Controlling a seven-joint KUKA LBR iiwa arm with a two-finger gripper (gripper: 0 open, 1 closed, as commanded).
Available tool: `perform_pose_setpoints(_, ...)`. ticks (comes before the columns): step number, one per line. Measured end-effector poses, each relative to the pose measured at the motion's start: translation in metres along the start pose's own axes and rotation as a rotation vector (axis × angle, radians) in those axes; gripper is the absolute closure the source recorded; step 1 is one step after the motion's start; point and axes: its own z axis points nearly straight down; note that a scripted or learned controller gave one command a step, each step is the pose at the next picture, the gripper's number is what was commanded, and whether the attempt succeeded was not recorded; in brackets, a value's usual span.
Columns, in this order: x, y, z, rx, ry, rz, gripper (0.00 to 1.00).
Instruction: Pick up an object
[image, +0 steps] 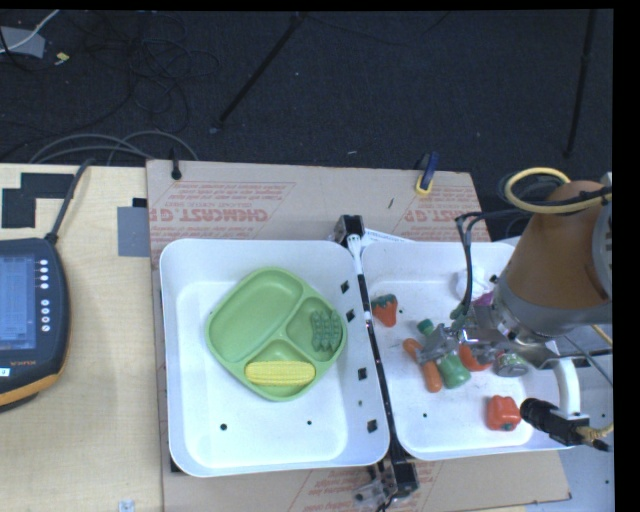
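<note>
Two shallow white bins sit side by side on the desk (110, 215), their inner walls meeting along a black clip rail, an arrangement that appears meant to give the arm a source side and a free side. The left bin (190, 420) carries a green divided plate (250, 315); a yellow corn cob (279, 373) lies in its near compartment and a small green pod-like piece (324, 331) in its right compartment, apparently so these stay sorted apart from the loose pieces. The right bin (425, 265) holds the loose toy food: a red strawberry-like piece (384, 308) just beside the dividing wall, an orange carrot (431, 376), a green cylinder (452, 371) and a red pepper (503, 411) near the front wall.

The arm reaches in from the right, its orange band (550, 255) above the wrist, and the end effector (447, 345) hangs low over the middle cluster. Whether its fingers are apart or together cannot be told, since the metal parts merge with the pieces beneath. The carrot and green cylinder lie directly under or just in front of the end effector, seemingly touching it; no piece is clearly seen between fingers. The pepper lies apart, nearer the front; the strawberry-like piece lies apart to the left. A handheld control tablet (25, 310) rests at the desk's left edge.
</note>
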Motion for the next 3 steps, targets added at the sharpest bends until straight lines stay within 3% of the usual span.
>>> perform_pose_setpoints(1,-0.006,-0.025,0.107,-0.001,-0.001,0.001,0.00)
perform_pose_setpoints(2,-0.003,0.041,0.103,-0.007,-0.001,-0.003,0.00)
perform_pose_setpoints(3,-0.005,0.037,0.093,0.001,0.000,0.006,1.00)
